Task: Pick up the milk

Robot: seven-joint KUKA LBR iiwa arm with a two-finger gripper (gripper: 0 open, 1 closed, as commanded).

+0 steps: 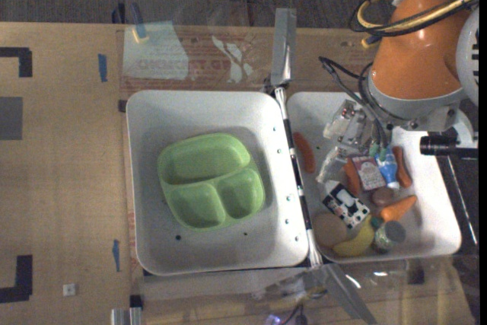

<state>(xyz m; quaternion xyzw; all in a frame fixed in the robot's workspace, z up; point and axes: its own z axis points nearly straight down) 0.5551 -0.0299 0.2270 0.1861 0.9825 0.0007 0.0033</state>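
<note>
Beside milk (346,206): carrot (399,208), banana (355,242), pink carton (368,172) w/ sausage (304,152) apart.

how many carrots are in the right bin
3 that I can make out: one carrot at the bin's lower right, one upright beside the blue tube, one left of the red packet. The gripper may hide more.
</note>
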